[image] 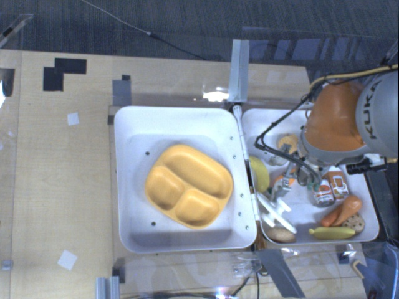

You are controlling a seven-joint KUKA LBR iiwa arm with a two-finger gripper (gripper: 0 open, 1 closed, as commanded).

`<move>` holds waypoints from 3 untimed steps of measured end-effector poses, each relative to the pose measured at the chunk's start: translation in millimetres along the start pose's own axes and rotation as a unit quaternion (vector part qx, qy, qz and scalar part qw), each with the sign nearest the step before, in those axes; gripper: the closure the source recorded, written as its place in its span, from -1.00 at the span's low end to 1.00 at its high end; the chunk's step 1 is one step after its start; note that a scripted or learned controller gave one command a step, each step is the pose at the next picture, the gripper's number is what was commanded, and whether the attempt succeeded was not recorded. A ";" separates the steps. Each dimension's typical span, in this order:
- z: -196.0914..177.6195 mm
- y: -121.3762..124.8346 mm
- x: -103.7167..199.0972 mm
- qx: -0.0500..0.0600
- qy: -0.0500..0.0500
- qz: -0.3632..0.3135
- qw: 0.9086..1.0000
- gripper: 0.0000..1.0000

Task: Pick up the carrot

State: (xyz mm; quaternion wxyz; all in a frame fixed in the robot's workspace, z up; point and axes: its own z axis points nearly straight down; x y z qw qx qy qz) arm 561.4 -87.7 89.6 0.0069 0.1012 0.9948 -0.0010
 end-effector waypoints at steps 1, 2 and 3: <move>-141.7 -38.1 -17.9 0.000 -0.003 0.043 0.999 -1.00; 0.2 -35.8 -16.8 -0.001 -0.001 0.086 0.996 -1.00; 1.6 9.3 -28.5 -0.001 0.001 0.292 0.956 -1.00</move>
